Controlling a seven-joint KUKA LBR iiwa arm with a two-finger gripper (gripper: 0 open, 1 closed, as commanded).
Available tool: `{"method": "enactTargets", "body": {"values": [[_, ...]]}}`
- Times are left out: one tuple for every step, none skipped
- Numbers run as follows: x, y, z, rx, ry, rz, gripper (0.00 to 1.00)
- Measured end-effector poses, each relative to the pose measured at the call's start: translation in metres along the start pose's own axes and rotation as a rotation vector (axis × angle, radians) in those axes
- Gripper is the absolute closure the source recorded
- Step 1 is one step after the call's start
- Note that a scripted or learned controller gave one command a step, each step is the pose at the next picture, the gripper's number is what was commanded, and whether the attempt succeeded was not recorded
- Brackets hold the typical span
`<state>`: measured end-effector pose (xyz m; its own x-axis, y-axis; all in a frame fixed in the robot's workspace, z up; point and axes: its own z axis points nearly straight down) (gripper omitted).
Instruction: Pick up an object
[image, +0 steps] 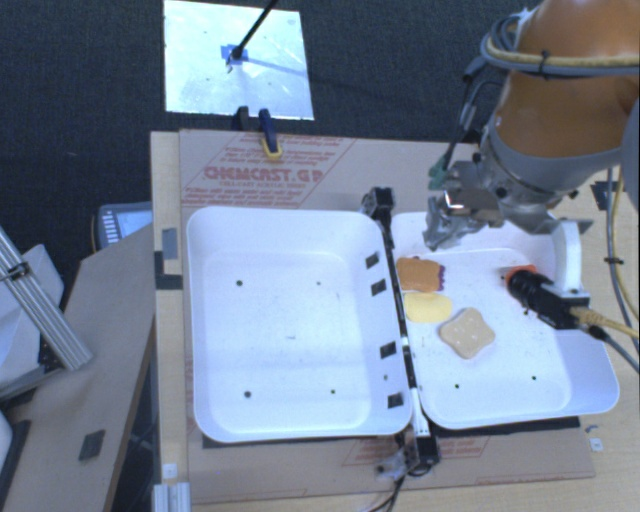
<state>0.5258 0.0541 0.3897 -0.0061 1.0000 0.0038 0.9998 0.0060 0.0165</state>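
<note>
In the right bin (560, 390) lie an orange slab with a purple edge (420, 274), a pale yellow flat piece (428, 308) just below it, and a tan toast-shaped piece (467, 333) toward the middle. A small orange-red object (519, 271) sits further right, partly behind a black part. My gripper (441, 232) hangs over the bin's upper left area, just above the orange slab, with nothing seen between its fingers. The arm's orange and grey body covers the bin's far right corner.
The left bin (215, 400) stands next to the right one, with black clips (388, 350) along their shared wall. A black cable fitting (545, 298) lies over the right bin's right side. A yellow and blue clamp (269, 135) sits at the board's back edge.
</note>
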Motion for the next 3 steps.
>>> {"method": "enactTargets", "body": {"values": [[0.071,-0.037,-0.027,0.011,0.001,-0.006,1.00],[0.115,-0.038,-0.026,0.014,-0.001,-0.003,1.00],[0.185,-0.016,-0.151,0.001,0.005,-0.005,1.00]]}}
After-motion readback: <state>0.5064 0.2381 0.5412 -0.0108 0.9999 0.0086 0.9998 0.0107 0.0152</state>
